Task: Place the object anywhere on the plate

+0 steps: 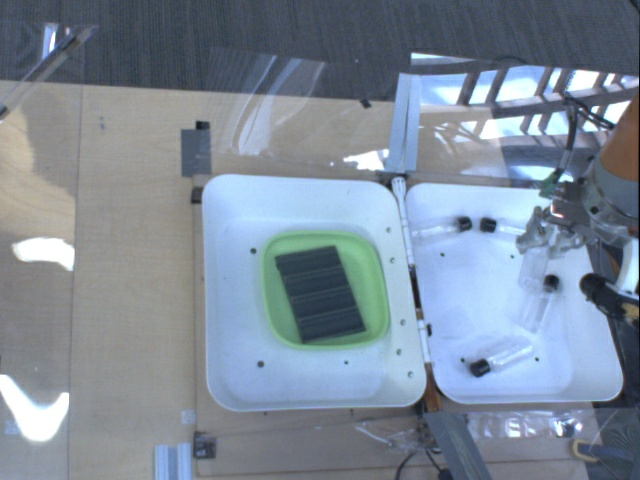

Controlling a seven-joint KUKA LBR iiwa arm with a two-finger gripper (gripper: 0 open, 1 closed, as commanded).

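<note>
A green plate lies in the left white bin. On the plate's middle rests a dark grey ribbed block, lying flat and slightly turned. My gripper hangs over the upper right part of the right bin, far from the plate. Several clear tubes with black caps lie in that bin: one near the back wall, one just below the gripper, one near the front. I see nothing held in the gripper.
The arm's grey wrist and orange band enter from the right edge. A black part sticks in over the right bin's right rim. A metal bracket stands behind the seam between the bins. Bare wooden bench lies to the left.
</note>
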